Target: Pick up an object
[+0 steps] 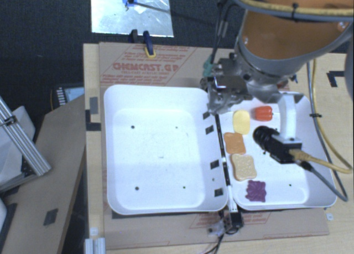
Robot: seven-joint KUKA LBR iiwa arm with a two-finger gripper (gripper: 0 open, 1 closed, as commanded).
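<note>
Orange arm band (293, 4) looms above white bins (160, 136) on a cardboard-covered bench (149, 65).

I work in a robotics lab: my bench (66, 153) carries two white bins (160, 153) on cardboard (149, 65), with aluminium framing (22, 148) and loose cables (326, 136) about.

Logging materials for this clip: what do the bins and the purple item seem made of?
The bins look like thin moulded plastic: smooth matte white, rounded rims. The purple item looks like a plastic toy grape bunch with a bumpy, dull surface, though soft rubber is possible.
</note>
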